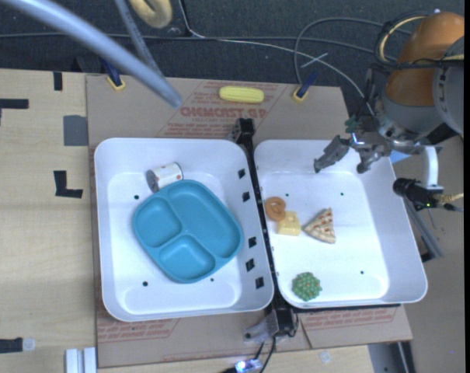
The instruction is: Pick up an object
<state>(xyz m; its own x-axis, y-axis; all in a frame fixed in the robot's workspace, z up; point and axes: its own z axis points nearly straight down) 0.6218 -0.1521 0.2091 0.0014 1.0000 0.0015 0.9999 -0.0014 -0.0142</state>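
My end effector [346, 157] hangs released, fingers spread with nothing between them, over the far edge of the right bin [398, 243]. In that bin a pizza slice [321, 226] lies mid-floor, a green ball [306, 285] near its front edge

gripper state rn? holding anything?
Gripper: open, fingers spread, nothing between them. It hangs over the far edge of the right bin, apart from the toy food on that bin's floor.
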